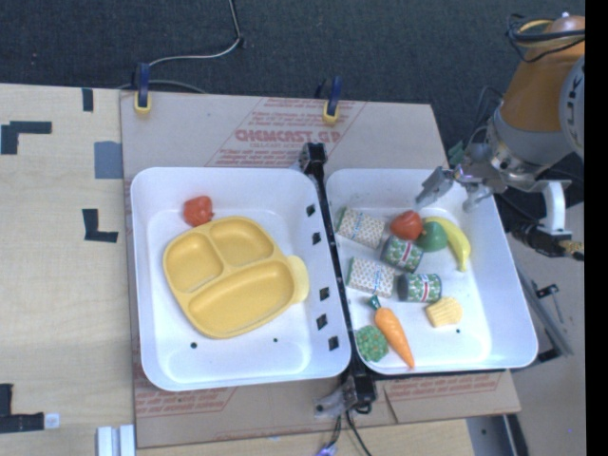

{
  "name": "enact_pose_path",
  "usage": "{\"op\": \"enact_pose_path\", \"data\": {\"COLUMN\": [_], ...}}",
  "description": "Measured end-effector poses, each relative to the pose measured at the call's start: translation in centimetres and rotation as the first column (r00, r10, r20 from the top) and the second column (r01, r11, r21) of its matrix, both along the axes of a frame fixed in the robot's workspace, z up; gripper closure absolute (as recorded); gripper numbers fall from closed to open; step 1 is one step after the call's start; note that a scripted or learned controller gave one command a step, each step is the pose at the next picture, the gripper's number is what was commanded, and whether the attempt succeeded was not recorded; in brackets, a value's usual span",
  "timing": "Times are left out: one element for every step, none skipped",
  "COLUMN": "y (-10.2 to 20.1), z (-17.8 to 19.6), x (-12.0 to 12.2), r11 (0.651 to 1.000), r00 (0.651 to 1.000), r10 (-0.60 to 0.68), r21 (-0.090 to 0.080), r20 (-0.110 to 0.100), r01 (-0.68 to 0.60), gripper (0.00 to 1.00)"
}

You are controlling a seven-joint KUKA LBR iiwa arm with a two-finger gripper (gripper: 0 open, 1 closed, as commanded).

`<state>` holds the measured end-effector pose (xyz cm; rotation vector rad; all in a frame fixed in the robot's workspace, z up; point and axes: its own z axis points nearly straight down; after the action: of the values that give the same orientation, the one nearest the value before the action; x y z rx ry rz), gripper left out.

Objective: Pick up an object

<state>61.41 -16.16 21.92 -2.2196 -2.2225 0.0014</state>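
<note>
Started at the left of the frame. Saw the left bin (152, 255) there, white and shallow. Found a small red toy fruit (198, 210) near its upper left corner, just beside a yellow plate (233, 274) with three parts. Guessed the plate lay flat in the middle because nothing else needed the room.

Moved on to the middle of the frame. Saw two clamps, a blue and yellow one (142, 98) and another (331, 110), along the upper edge of the cardboard sheet (275, 136). Probably put there to keep the sheet from sliding.

Went on to the right bin (513, 302). Found the toys to pick from all crowded together here: two patterned packets (361, 226), a red toy tomato (407, 224), a banana (458, 243), two little cans (401, 253), a yellow block (444, 312), a carrot (394, 335) and a green bumpy toy (370, 343) at the lower edge. Packed close, so hard to take one without bumping another.

Ended at the upper right of the frame. Saw the gripper (454, 190) over the bin's upper right corner, fingers (435, 186) spread apart, with nothing between them. Sat nearest the tomato and the banana, but touched neither. Looked ready to reach down. Nothing picked up yet.
</note>
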Motion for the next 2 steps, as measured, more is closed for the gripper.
{"op": "enact_pose_path", "data": {"y": [0.23,0.27], "z": [-13.23,-12.27], "x": [1.75,1.75], "r11": [1.0,1.0], "r00": [1.0,1.0], "r10": [0.001,0.002], "r21": [-0.002,-0.002], "r20": [0.006,0.005], "r01": [-0.001,-0.002], "gripper": [0.0,1.0]}}
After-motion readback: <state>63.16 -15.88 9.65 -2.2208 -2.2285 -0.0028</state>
